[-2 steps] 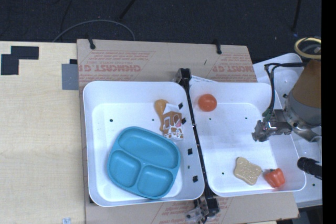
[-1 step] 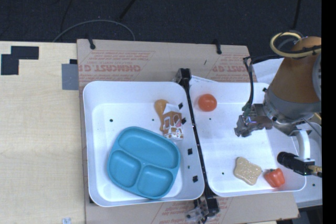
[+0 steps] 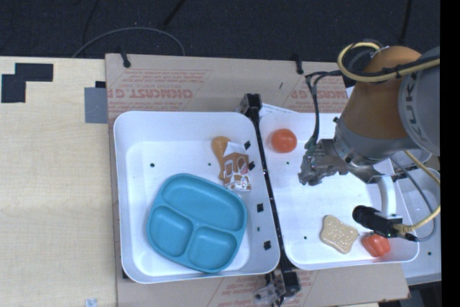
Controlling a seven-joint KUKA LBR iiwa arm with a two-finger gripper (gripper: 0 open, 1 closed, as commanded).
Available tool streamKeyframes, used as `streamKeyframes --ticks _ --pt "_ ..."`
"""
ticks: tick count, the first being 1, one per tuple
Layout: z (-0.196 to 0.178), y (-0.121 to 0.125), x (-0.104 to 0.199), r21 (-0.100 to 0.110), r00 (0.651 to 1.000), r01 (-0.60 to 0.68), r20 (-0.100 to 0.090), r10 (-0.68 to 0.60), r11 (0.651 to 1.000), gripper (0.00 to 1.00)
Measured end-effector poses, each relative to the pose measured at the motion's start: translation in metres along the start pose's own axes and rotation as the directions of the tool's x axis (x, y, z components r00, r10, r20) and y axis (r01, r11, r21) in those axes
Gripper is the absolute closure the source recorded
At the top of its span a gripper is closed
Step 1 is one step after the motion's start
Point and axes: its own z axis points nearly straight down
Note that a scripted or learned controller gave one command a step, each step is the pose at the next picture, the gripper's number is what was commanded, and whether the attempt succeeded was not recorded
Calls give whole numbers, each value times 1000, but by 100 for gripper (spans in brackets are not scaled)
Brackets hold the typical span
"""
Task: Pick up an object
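Note:
My gripper (image 3: 313, 172) hangs over the middle of the right bin (image 3: 287, 226), a little below and to the right of an orange ball (image 3: 283, 140). A tan toast-shaped piece (image 3: 338, 234) lies near that bin's front edge, with a small red-orange object (image 3: 376, 245) beside it at the front right corner. In the left bin (image 3: 129, 154), a blue divided plate (image 3: 196, 221) lies at the front. A small tan piece (image 3: 220, 147) and a brown-and-white patterned packet (image 3: 236, 172) sit by the bin's right wall.
A black divider (image 3: 260, 176) runs between the two bins. The bins rest on a cardboard sheet (image 3: 180, 86) on the pale wooden bench (image 3: 50, 190). The grey arm with its orange band (image 3: 381, 97) covers the right bin's far right part.

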Motion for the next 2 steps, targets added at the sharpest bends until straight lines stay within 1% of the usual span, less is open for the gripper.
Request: streamKeyframes --ticks 1,2 --pt "-10 -9 55 0 1000 0 0 0 1000 100" --pt "-25 -1 109 -1 1000 1 1 -1 1000 100"
